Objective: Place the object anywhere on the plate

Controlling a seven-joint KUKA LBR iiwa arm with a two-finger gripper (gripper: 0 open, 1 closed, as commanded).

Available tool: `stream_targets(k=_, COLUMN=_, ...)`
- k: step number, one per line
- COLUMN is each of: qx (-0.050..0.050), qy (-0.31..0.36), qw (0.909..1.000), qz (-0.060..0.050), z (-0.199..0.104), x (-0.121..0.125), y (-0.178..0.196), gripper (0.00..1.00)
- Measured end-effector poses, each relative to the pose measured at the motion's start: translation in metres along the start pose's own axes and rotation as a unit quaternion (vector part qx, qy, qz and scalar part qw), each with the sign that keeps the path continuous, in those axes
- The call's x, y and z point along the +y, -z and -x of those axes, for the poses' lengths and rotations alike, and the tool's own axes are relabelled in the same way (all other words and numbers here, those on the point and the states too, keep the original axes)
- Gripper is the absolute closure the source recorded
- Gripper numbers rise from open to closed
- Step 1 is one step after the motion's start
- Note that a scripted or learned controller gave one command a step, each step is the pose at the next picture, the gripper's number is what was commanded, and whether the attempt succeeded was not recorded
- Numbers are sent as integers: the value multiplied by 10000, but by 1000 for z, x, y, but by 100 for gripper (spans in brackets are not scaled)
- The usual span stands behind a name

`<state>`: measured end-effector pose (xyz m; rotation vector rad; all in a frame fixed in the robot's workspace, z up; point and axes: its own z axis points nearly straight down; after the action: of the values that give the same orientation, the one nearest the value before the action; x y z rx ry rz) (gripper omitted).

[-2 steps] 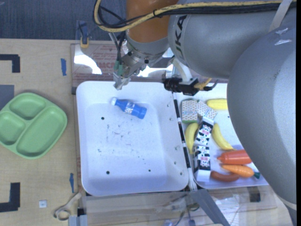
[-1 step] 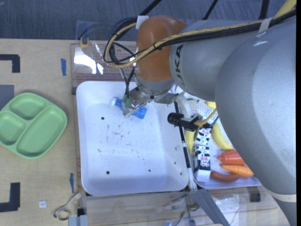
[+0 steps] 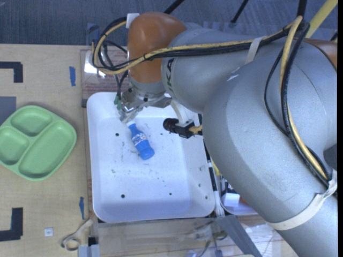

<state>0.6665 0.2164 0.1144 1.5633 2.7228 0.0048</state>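
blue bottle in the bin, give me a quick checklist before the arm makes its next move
1. Blue bottle lying free on the white bin floor, nothing on top: ok.
2. Gripper close to the bottle's upper end, at the bin's far edge: ok.
3. Bottle between the fingers: not ok, it lies apart below them.
4. Finger opening: cannot tell.
5. Green plate on the bench left of the bin, compartments free: ok.
6. Black clip on the arm's cable hangs beside the bottle: cannot tell if it clears.

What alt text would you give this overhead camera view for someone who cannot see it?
A small blue bottle lies in a shallow white bin, just below the gripper of a large grey robot arm reaching in from the right. A green divided plate sits on the wooden bench to the left.
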Motion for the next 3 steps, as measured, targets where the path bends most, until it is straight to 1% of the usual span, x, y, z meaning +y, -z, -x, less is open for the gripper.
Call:
stream_targets(k=1, qx=-2, qy=3, qw=10000, qz=-1, z=0, x=0, y=0, gripper=0)
stream_targets(k=2, qx=-11, qy=8, qw=10000, qz=27, z=0, x=2, y=12, gripper=100)
stream_targets(k=3, qx=-19, qy=11, qw=10000, qz=55, z=0, x=3, y=23, gripper=100)
